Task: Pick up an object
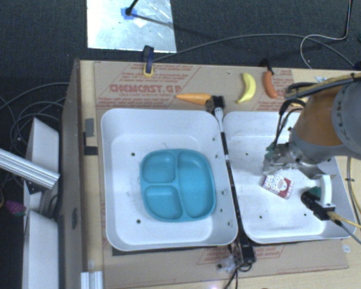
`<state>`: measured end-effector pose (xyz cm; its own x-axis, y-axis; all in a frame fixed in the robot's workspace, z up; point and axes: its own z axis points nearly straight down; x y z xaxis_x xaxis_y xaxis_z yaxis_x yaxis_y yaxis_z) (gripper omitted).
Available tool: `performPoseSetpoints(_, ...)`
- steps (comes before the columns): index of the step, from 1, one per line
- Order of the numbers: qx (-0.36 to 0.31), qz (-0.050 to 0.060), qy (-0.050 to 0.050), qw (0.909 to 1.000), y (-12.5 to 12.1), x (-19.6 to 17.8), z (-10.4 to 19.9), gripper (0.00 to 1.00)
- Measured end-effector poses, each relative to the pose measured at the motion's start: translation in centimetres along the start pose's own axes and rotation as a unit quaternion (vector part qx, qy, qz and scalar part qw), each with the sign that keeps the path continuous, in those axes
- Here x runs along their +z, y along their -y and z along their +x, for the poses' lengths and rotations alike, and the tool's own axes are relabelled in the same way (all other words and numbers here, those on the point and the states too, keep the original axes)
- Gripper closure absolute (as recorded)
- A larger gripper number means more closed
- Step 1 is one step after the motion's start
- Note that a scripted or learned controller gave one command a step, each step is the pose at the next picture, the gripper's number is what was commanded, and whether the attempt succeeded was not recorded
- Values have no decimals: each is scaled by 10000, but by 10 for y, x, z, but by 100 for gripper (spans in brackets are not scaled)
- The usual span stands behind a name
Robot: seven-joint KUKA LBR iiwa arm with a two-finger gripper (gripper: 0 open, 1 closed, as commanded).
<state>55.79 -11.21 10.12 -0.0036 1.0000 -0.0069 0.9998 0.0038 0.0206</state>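
Two white bins lie before us: the left bin (123, 161) holds a blue tray (177, 183), the right bin (253, 221) a small packet (277, 185). We see the gripper (278, 163) just above the packet; its grasp we cannot tell. Beyond lie a carrot (194, 99) and banana (248, 88).

From the right, the grey arm with its orange band (325, 122) leans over the right-hand shallow white bin (253, 221), its tool (279, 159) low, just above a small red-and-white packet (277, 185). Left of that bin, the other white bin (117, 161) holds a blue divided plastic tray (177, 183). Behind the bins on the counter (138, 86) lie a yellow toy banana (248, 88) and an orange carrot (192, 99).
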Motion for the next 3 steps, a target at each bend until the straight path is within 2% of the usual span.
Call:
performPoseSetpoints(1, 2, 4, -3, 10000, 0, 0, 0, 0)
performPoseSetpoints(2, 10, 74, -15, 10000, -73, -37, -83, 0)
performPoseSetpoints(3, 11, 97, -34, 9999, -14, -44, -58, 0)
